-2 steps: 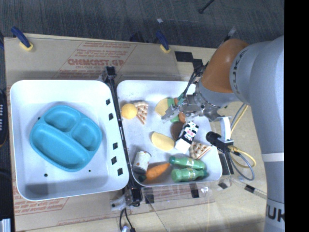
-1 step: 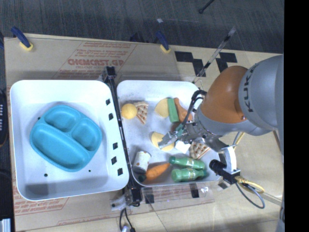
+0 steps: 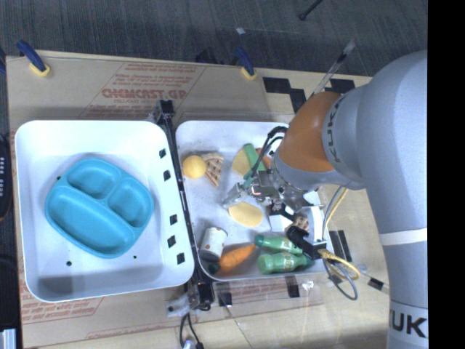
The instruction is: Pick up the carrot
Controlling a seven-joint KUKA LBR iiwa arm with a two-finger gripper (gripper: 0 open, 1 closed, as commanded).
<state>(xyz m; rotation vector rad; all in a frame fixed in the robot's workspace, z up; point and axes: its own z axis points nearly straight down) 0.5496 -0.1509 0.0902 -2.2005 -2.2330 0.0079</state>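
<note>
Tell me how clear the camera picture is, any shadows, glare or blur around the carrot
In the camera view, lighting is even and soft; the small orange carrot near the right shallow white bin's front edge reads clearly, without glare. The grey arm casts a faint shadow around the end effector, whose small parts look slightly blurred. The left shallow white bin looks bright, nearly washed out.

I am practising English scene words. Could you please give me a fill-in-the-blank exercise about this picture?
1. The carrot lies in the ____ bin.
2. The blue tray has ____ compartments.
3. The carrot's colour is ____.
4. The gripper hangs over the ____ bin.

Missing words: right; three; orange; right
</note>
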